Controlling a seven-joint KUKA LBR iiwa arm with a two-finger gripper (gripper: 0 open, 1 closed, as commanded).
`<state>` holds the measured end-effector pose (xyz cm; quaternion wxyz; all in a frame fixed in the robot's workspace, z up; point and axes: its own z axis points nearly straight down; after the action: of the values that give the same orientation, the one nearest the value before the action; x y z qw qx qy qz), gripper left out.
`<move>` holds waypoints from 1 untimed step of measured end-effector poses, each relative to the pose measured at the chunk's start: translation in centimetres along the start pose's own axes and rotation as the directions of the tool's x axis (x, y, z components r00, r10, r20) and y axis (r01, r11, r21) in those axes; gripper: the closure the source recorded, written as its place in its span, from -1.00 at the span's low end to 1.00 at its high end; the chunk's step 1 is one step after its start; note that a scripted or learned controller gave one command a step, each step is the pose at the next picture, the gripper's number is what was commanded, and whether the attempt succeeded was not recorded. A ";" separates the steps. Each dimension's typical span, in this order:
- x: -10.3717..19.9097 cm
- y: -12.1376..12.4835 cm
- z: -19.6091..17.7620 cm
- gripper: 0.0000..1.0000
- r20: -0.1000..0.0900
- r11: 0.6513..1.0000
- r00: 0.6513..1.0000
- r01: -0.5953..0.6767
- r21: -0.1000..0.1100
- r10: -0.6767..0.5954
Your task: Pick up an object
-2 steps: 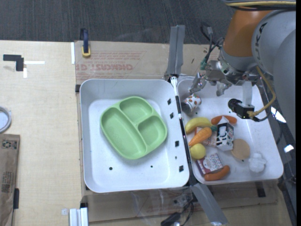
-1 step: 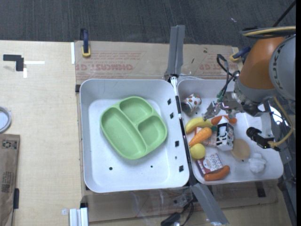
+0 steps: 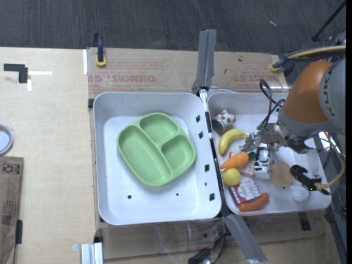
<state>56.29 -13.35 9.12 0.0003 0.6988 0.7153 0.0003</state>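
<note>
While my grey arm (image 3: pixel 322 100), with its orange band, reaches in from the right over the right-hand white bin (image 3: pixel 322 202), my hand (image 3: pixel 260 150) hangs low among the toy food there, and I cannot tell whether its fingers are spread or closed, since the wrist and cables cover them from above. Nothing visibly sits between them, so I claim no hold on anything. Just to the left of my hand lies a yellow banana (image 3: pixel 231 138), curved, with a carrot (image 3: pixel 235 160) right below it, pointing left toward the bin's wall. Beneath the carrot sits a lemon (image 3: pixel 231 176), touching or nearly touching it. Further toward the near edge, a small red-and-white packet (image 3: pixel 248 190) lies flat, and a red sausage (image 3: pixel 254 202) rests beside it at the bin's lower rim. Up near the far left corner of this bin stands a small red-and-white can (image 3: pixel 225 117), apart from the banana. To the right of my hand a pale tan disc (image 3: pixel 281 174) lies on the bin floor, close to a black part of my tooling. The left-hand white bin (image 3: pixel 107 147) holds a green divided plate (image 3: pixel 157 148) with three compartments, sitting roughly in its middle and turned at an angle. Both bins rest on a surface (image 3: pixel 44 120) of light wood with a cardboard sheet (image 3: pixel 148 67) under their far side, a blue-and-yellow clamp (image 3: pixel 99 49) pinning that sheet at its top left.
</note>
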 end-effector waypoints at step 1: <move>-0.1 -0.1 -0.6 1.00 0.000 1.000 1.000 -0.004 0.006 0.004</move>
<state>56.19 -13.48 9.69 -0.0018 0.7003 0.7138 -0.0016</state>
